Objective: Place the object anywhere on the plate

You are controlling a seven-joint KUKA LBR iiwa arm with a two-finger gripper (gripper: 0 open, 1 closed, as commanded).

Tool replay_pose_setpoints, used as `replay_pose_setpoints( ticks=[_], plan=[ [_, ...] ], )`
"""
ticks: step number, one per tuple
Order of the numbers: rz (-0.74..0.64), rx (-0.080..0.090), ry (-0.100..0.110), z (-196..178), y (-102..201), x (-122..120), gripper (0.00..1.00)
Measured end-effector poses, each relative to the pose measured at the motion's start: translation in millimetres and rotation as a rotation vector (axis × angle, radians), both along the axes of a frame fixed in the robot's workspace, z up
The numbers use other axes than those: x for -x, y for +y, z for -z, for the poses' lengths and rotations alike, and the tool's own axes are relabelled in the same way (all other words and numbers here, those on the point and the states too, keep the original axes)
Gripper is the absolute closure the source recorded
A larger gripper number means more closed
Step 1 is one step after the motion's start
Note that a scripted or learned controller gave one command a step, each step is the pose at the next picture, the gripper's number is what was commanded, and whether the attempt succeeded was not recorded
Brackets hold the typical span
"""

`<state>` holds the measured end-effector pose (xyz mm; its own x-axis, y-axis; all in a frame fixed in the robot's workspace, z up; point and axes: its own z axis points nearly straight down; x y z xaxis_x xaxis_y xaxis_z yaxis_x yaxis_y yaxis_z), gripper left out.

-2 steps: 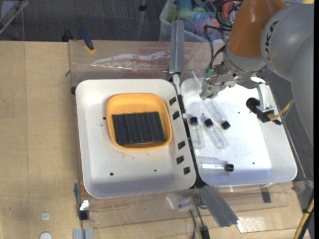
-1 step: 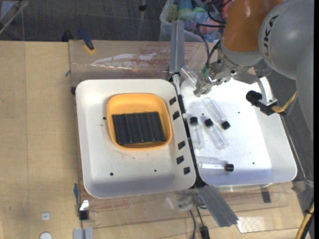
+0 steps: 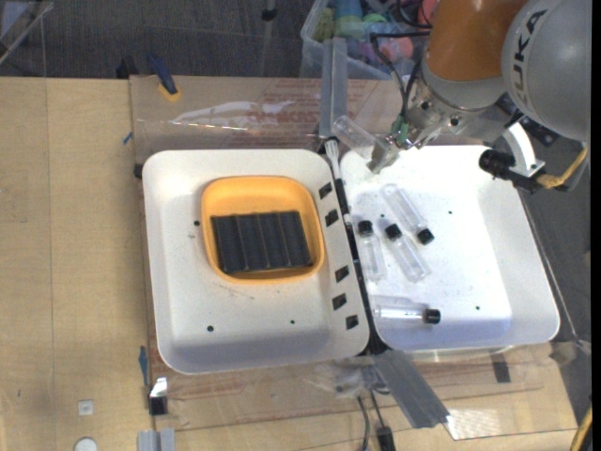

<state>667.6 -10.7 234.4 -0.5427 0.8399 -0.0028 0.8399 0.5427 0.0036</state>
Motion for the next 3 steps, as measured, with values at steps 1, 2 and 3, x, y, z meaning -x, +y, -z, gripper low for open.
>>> replay_pose_setpoints(
  ticks=[1, 2, 3],
  plan=[
    [-0.013, 0.0, 0.001, -34.5, -22.0, 0.0, 1.0],
    [-0.068, 0.001, 0.0, -48.8, -43.5, 0.0, 1.0],
    [-0.105, 0.002, 0.0, -74.7, -67.2, -0.1, 1.0]
  ],
)
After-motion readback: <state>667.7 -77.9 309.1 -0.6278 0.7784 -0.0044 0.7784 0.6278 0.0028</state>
